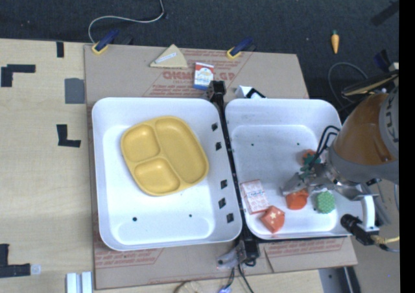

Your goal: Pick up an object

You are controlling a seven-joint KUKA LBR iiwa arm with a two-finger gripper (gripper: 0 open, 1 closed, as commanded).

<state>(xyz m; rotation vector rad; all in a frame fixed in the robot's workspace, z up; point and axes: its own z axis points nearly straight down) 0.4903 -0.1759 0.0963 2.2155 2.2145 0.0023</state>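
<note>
Reaching in over the right edge of the right bin (pixel 324 111), the arm (pixel 366 136) hung low above that bin's near right corner in the camera view. The gripper (pixel 303 180) sat among the small things there, with an orange-red object (pixel 296 201) just beside and below it, a green knobbly object (pixel 325 203) to its right, and a red block (pixel 273 218) further toward the near edge. Whether the jaws were open or had anything between them could not be told; the wrist hid them. A small printed card (pixel 253 195) lay flat nearby. Bin walls crowded the corner, leaving little room. The left bin (pixel 104 155) carried a yellow divided plate (pixel 163 154), well apart.
</note>
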